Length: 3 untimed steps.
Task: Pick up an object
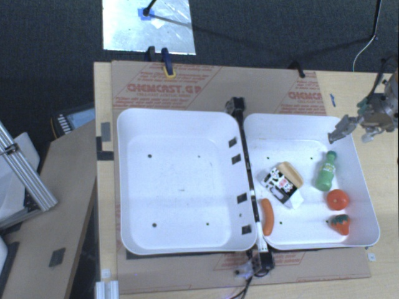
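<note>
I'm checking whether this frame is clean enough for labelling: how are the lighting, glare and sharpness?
Camera view: even, soft light, faint shadows under the green bottle and tomato; the foil-like sheet on the dark floor glares; the white bins look bright but keep detail; the gripper at the right edge is slightly blurred.

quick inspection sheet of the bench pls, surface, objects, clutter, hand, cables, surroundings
surface: two white bins side by side, left bin and right bin, on a brown board
job's things: all in the right bin: green bottle, red ball, orange-red toy, sausage, tan block lying against a black-and-white pack
clutter: nothing seen
hand: over the right bin's far right corner, holding nothing visible
cables: white cable at upper right; wires at the front edge
surroundings: dark floor, silver sheet, aluminium frame
</note>
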### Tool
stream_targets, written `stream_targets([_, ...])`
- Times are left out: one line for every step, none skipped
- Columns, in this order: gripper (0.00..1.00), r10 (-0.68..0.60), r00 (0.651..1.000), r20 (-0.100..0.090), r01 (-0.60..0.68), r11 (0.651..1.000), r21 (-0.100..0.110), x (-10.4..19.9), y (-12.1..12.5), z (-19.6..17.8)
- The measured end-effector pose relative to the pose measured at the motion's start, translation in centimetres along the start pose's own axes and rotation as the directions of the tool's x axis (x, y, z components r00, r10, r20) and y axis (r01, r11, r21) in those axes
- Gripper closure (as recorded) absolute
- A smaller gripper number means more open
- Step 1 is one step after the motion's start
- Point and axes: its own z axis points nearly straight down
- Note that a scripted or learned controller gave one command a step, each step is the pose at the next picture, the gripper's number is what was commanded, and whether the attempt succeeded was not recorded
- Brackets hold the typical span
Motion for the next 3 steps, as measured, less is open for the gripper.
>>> stream_targets([0.00, -0.012, 1.000, -0.009, 0.012, 1.000, 0.014, 15.1, -7.2, 8.4])
stream_targets([0.00, 0.002, 1.000, -0.001, -0.002, 1.000, 0.001, 13.4, -7.8, 7.9])
stream_targets([0.00, -0.005, 1.000, 0.001, 0.005, 1.000, -0.011, 14.3, 0.7, 2.2])
